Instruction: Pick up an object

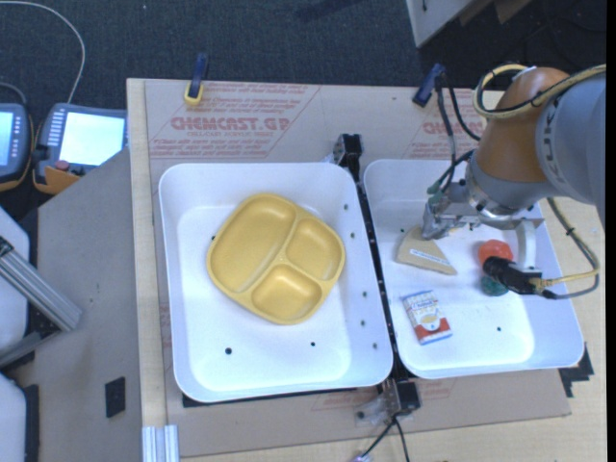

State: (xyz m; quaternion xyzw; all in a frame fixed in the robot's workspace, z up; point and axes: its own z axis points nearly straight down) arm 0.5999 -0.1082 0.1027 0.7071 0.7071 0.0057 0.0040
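In the right bin [481, 352] lie a tan cheese-like wedge [428, 256], a small white packet with red and blue print [426, 317], and a red piece [496, 250] with a dark green piece [498, 278] just below it. My gripper [435, 221] reaches down at the wedge's upper left tip, close to it or touching it. The wedge still rests on the bin floor. The arm's grey body and orange band [515, 133] hang over the bin's far right part and hide some of it.
A yellow divided plate [277, 258] lies in the left bin [183, 287]. A black divider [371, 248] runs between the bins. Cables [568, 277] trail across the right bin's right side. Clamps sit at the board's far edge.
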